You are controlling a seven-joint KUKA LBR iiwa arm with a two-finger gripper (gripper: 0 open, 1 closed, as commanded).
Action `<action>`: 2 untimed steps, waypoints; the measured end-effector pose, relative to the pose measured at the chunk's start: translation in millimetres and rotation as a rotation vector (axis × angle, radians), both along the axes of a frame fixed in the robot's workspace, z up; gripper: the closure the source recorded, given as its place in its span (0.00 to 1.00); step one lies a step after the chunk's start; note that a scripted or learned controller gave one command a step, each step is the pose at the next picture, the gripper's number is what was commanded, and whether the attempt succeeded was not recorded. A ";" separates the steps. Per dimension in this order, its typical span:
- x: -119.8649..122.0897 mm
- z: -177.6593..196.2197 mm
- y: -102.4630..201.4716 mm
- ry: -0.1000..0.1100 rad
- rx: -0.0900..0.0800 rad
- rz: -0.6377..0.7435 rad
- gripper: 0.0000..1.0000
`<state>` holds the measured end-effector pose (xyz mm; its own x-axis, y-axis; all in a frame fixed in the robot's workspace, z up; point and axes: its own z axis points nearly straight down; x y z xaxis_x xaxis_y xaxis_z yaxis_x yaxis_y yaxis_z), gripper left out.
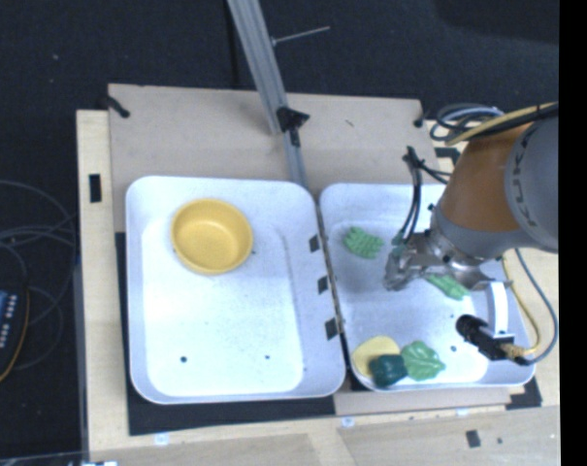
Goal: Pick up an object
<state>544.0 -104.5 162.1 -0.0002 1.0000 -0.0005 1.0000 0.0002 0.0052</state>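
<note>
Fingers of the gripper (pixel 398 272) could not be read as spread or pressed together; they hung as a dark cluster over the middle of the right bin (pixel 371 200), with nothing visibly between them. Just up and left of them lay a green leafy piece (pixel 363 242), apart from the gripper. A second green piece (pixel 446 284) showed beside the wrist, partly hidden by it. At the bin's near edge sat three things bunched together: a yellow piece (pixel 373 347), a dark teal block (pixel 387 368) touching it, and another green leafy piece (pixel 423 359) just to the right. A black fitting (pixel 474 332) on the arm hung near that cluster. The left bin (pixel 225 357) held a yellow bowl (pixel 212 236) in its far left corner, with bare white floor across the rest. Both bins rested on a tan board (pixel 351 134) over dark flooring, and a grey metal rail (pixel 259 51) slanted in from above.
</note>
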 end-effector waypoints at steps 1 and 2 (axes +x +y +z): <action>2.1 62.5 -3.7 -0.001 0.000 0.000 1.00; 3.1 115.2 -4.0 -0.001 0.000 0.000 1.00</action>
